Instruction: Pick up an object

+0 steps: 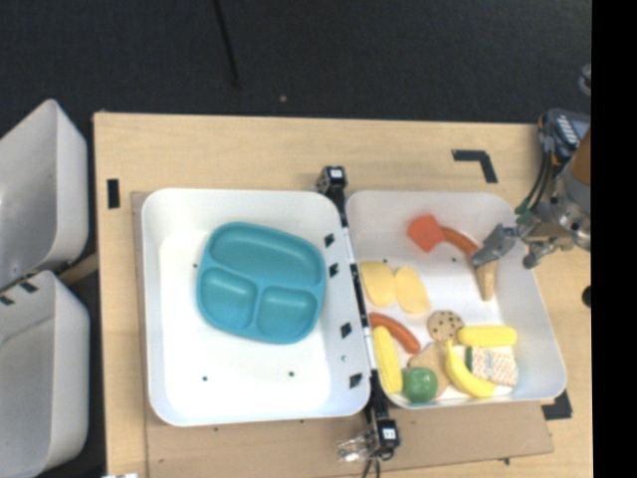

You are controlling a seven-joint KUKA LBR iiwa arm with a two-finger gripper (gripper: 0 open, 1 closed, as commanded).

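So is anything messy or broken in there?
Nothing looks broken or spilled. The teal plate sits flat in the left bin, turned a bit crooked to the bin's edges. The toy food, like the banana and cookie, is jumbled in the right bin, near the gripper.

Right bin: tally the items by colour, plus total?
In the right bin, as far as the view shows:
Yellow: 5 (two pale pieces, corn, block, banana)
Orange/red: 2 (scoop, hot dog)
Green: 1 (apple)
Tan/brown: 2 (cookie, stick)
Multicolour: 1 (packet)
Total: 11
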